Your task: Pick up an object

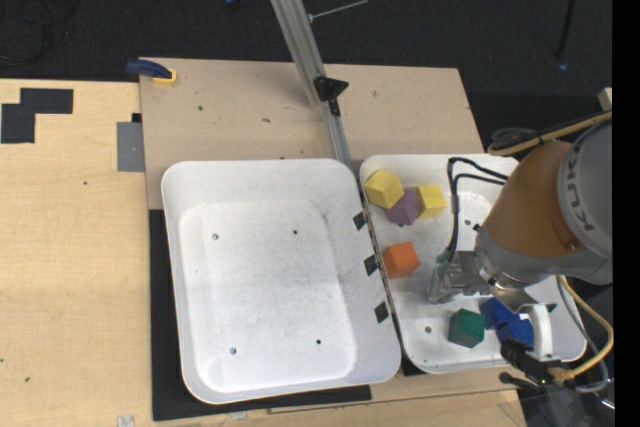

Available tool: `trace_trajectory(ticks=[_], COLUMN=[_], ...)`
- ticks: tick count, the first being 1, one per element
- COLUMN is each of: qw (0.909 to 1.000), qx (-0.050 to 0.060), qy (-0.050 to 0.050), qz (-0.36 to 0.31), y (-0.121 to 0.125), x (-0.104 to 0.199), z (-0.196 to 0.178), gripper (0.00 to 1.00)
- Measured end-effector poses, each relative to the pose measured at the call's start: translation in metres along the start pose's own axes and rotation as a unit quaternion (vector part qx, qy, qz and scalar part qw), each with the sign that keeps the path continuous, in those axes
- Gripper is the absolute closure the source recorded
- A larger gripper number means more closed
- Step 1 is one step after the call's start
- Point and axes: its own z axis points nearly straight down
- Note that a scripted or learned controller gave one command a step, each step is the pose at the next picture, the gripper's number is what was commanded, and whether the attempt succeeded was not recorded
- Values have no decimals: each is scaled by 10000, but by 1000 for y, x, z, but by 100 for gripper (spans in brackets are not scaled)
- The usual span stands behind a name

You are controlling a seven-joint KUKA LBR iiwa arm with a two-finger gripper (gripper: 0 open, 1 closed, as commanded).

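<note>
Green block (pixel 466 328) near blue object (pixel 507 319), partly hidden by arm (pixel 545 215)

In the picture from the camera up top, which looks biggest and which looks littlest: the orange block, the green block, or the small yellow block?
1. Orange block and green block: they look about alike, so I won't rank them.
2. Small yellow block: littlest. It sits farther from the camera, which may shrink it a bit.

At the right of the frame, the arm (pixel 590 205) has a rounded grey casing with a broad orange band (pixel 530 205). Black cables loop over its upper side. The small metallic grey pincer (pixel 443 283) sits at its tip.
</note>
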Motion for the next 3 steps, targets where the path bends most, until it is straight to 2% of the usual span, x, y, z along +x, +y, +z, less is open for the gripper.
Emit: trace_trajectory(ticks=[2,3], qw=[10000,10000], qx=[-37,9], qy=[-26,-14], qz=[-53,-51], y=[9,9], x=[-16,-15], z=[-115,-100], gripper=[100,100])
